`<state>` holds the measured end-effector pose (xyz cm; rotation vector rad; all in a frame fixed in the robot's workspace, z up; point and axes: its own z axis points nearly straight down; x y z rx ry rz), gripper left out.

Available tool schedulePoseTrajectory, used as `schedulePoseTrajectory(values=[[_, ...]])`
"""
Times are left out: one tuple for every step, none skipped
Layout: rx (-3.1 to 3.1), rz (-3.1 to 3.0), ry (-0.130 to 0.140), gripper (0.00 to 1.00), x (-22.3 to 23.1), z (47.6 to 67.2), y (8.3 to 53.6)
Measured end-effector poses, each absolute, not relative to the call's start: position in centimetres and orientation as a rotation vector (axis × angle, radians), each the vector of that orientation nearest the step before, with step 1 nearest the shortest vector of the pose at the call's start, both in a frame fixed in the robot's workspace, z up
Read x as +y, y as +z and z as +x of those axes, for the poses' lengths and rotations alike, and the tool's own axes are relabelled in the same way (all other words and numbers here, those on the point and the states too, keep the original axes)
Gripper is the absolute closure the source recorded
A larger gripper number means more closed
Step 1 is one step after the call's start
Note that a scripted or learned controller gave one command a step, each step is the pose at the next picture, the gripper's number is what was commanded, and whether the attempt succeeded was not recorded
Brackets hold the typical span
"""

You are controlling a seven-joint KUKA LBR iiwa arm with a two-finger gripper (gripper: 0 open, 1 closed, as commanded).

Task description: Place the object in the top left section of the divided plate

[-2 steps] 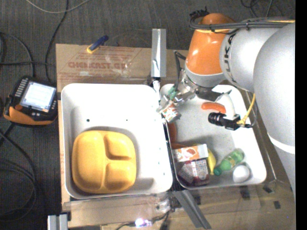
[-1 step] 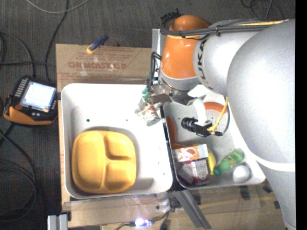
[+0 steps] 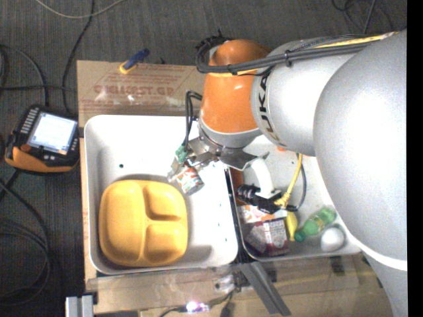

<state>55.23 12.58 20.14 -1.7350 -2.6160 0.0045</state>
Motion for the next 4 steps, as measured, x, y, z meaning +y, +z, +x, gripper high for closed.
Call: schedulePoseTrajectory(values=[[-2.615, -1.735, 0.003, 0.00, 12.6, 55.2, 20.1], [-2.614, -1.731, 0.004, 1.00, 12.7, 55.2, 20.9], [-2.692, -1.637, -0.029, 1.00, 12.9, 52.0, 11.1], [-2.693, -1.627, -0.029, 0.00, 13.3, 51.8, 10.9]])
